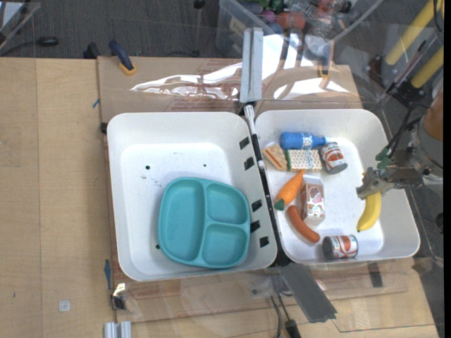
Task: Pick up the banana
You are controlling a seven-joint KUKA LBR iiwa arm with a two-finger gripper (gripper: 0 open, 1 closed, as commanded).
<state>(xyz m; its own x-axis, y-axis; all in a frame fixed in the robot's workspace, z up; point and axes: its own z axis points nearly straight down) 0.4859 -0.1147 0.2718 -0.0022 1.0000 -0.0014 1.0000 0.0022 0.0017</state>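
Camera view. Item: banana (pixel 369 213), yellow, lying roughly upright in the frame against the right wall of the right bin (pixel 402 241), its upper end just under the gripper (pixel 377 182). The gripper is seen at the bin's right edge, touching or just above the banana's top; the state of the jaws cannot be told, as they are blurred and dark. No lift is shown. Neighbours: a can (pixel 341 246) near the banana's lower end; a packet (pixel 313 201), a sausage (pixel 303 225) and a carrot (pixel 289 189) further left. Handling note, as judgement: the grasp is best centred across the banana's narrow width, clear of the bin wall, and closure confirmed before any rise.
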